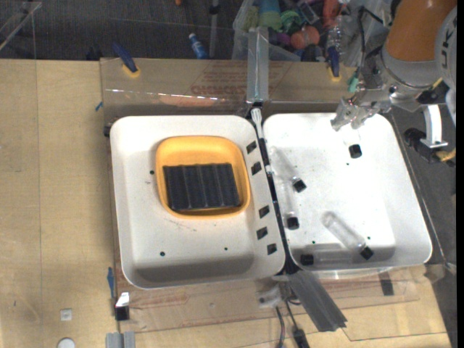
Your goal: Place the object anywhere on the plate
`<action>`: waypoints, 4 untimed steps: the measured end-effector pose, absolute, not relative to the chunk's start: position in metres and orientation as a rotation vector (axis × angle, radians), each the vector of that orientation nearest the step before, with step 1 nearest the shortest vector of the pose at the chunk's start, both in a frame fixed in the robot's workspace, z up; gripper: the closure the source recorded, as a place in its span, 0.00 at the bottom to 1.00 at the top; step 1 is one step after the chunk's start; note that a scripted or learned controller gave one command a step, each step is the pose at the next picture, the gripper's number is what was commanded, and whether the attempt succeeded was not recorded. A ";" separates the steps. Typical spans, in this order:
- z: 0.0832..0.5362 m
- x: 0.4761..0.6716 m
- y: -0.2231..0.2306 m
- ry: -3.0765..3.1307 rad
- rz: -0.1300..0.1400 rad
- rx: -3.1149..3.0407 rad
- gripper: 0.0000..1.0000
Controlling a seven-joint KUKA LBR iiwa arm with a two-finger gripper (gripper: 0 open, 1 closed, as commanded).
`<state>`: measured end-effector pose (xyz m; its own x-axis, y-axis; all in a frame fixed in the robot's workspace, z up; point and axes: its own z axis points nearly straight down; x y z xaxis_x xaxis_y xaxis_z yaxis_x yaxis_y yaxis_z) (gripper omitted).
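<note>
One dark ridged rectangular object (201,186) lying flat on yellow plate (168,154).

**Around the bench**

We see a pale wooden bench top (51,194) spreading far left of the pincer (351,114). Behind the pincer, dark grey carpet (109,13) covers the floor. Just up and left of it stands a clear tub of bright toys (297,9). A blue clamp (129,65) grips the bench's back edge, well left.
</note>
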<state>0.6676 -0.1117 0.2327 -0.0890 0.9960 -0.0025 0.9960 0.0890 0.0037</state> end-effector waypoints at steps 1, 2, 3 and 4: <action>0.259 0.668 -0.109 2.464 0.002 1.940 1.00; 0.292 0.668 -0.121 2.685 0.003 1.619 1.00; 0.309 0.668 -0.143 2.717 0.002 1.564 1.00; 0.327 0.668 -0.172 2.817 0.002 1.372 1.00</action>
